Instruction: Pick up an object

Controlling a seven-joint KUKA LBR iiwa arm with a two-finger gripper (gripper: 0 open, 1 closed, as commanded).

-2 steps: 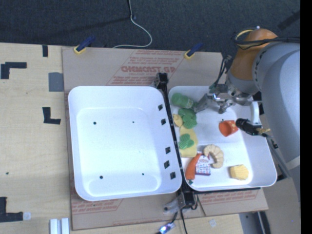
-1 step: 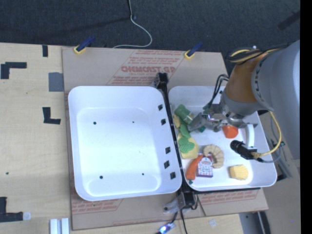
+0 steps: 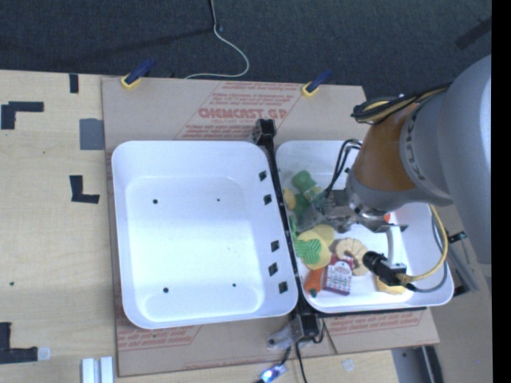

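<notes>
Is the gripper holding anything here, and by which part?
Cannot be told. The gripper is low in the right bin among the toys, and the wrist hides its tip.

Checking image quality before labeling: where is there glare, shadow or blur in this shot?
Camera view: the left bin has a bright, washed-out floor; the arm shades the right bin, where the cluttered objects look soft; the overall picture is slightly blurry and low in detail.
</notes>
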